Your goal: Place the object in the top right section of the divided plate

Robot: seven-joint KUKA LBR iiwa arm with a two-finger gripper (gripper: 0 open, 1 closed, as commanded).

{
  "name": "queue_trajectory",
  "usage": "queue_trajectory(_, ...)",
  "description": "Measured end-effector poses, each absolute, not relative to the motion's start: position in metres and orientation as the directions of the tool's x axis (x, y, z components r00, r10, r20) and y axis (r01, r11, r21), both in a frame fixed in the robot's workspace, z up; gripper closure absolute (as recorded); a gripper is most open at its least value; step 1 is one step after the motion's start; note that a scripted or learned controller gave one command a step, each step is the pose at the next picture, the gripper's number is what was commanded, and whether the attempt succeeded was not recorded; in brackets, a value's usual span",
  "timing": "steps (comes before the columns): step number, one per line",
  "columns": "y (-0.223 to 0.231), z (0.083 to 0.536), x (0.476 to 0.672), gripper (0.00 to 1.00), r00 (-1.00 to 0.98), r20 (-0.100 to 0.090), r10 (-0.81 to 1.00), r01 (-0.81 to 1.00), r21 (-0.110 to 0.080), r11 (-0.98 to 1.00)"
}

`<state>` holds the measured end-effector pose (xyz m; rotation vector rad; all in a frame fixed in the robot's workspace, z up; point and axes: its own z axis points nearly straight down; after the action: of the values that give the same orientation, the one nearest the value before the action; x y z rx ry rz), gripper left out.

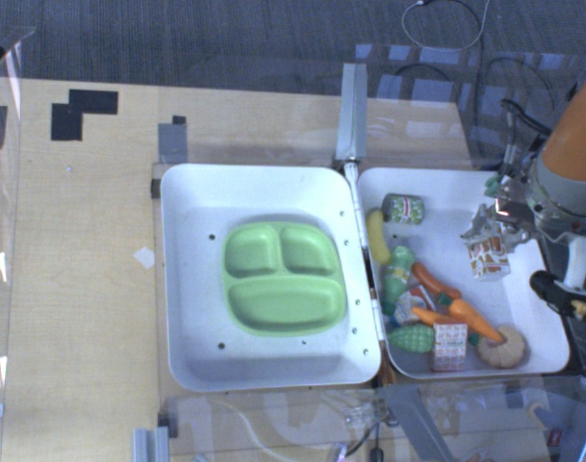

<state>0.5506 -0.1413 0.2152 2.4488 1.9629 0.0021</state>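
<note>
A green divided plate [283, 279] lies in the left bin [191, 258]; its top right section [307, 250] holds nothing. My gripper [489, 235] hangs over the right side of the right bin [446, 186], far from the plate. It is shut on the top edge of a small white and red packet [488, 258], which hangs tilted just below the fingertips.
The right bin also holds a green can [403, 208], a yellow banana [376, 236], two carrots [463, 316], a green bottle [399, 269], a small white and red box [449, 345] and a brown bun [504, 350]. A metal divider [351, 114] stands between the bins.
</note>
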Motion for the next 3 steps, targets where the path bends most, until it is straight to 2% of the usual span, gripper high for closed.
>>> queue_trajectory(1, -0.064, 0.184, 0.571, 1.00, 0.108, 0.000, 0.994, 0.994, 0.001, -0.108)
queue_trajectory(2, -0.003, 0.185, 0.606, 1.00, -0.189, -0.001, 0.982, 0.982, 0.005, 0.189)
queue_trajectory(3, 0.068, 0.185, 0.618, 1.00, -0.304, -0.001, 0.953, 0.953, 0.006, 0.304)
